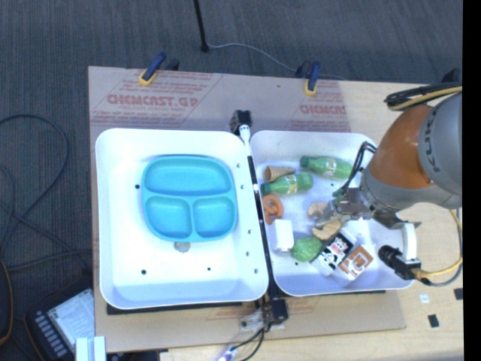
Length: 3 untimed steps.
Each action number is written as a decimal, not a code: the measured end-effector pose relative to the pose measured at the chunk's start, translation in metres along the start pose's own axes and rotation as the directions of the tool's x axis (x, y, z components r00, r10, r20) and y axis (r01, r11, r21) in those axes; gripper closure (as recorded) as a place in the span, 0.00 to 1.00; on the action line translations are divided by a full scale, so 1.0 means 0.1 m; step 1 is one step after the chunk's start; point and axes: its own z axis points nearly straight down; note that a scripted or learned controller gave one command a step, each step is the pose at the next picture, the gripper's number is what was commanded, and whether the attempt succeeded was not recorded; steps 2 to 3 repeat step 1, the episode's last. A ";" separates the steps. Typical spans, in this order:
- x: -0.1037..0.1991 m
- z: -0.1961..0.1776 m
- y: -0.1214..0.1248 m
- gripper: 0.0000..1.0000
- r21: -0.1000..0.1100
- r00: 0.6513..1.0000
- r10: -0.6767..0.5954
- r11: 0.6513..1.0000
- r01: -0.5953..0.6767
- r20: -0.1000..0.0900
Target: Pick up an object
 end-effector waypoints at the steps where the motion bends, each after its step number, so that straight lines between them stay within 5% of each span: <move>1: 0.78 -0.87 -0.19 1.00 0.009 1.000 -0.004 1.000 0.004 -0.005; 3: 0.78 -0.87 -0.19 1.00 0.009 1.000 -0.004 1.000 0.004 -0.005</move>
